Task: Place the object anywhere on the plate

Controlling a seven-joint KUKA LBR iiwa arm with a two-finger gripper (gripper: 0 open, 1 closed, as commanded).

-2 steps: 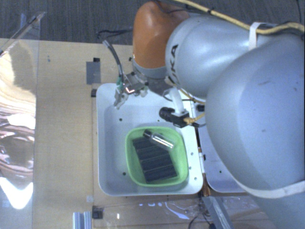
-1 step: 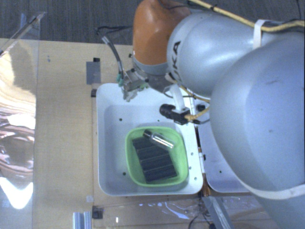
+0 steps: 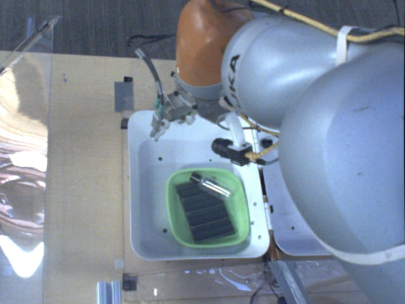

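A green square plate (image 3: 236,227) sits in the left white bin (image 3: 142,189). On the plate lies a dark ridged rectangular block (image 3: 205,215), and a small dark cylinder with a shiny side (image 3: 209,183) rests at the plate's far edge, on top of the block's end. My gripper (image 3: 158,126) hangs over the bin's far left corner, well away from the plate, with nothing seen between its fingers.
The grey arm with its orange band (image 3: 202,40) covers most of the right bin (image 3: 288,230) and the right side of the view. A clear panel (image 3: 25,170) stands on the wooden bench at the left. Small grey brackets (image 3: 124,95) sit beside the bin.
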